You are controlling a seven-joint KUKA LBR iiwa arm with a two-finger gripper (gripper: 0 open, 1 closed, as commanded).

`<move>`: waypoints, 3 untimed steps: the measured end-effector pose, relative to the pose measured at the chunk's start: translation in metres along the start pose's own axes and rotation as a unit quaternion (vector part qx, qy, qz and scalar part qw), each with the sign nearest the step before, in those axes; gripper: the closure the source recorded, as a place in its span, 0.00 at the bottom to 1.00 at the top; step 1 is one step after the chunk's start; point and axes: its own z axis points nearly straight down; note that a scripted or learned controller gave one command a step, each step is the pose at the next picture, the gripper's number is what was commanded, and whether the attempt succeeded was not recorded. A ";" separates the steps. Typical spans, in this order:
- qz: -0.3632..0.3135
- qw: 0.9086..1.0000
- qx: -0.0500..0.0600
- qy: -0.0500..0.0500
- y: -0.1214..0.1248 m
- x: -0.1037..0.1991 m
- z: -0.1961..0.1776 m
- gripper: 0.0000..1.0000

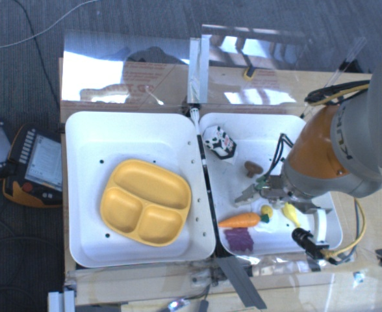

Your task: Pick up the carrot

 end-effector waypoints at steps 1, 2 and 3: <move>-0.067 0.998 -0.007 -0.004 -0.013 0.003 0.000 0.00; -0.071 0.998 0.002 0.000 0.014 0.015 -0.003 0.00; -0.075 0.997 -0.006 -0.002 -0.013 0.002 0.000 0.00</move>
